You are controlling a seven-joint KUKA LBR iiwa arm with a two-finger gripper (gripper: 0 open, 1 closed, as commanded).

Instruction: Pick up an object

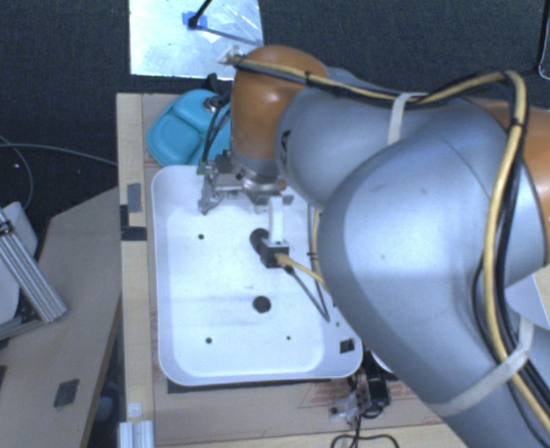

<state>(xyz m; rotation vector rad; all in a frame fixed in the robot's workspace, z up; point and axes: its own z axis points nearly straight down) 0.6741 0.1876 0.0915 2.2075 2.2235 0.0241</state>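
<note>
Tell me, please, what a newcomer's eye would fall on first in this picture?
The big grey arm fills the right side, reaching in over the white bin, with its orange band above the wrist near the top centre. Its end effector hangs over the bin's far end. Behind that end lies a blue object, at the bench's far edge.

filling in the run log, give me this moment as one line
arm: over left white bin | hand: low near bin's far edge | held: nothing seen | nearby: blue object beyond bin
</note>
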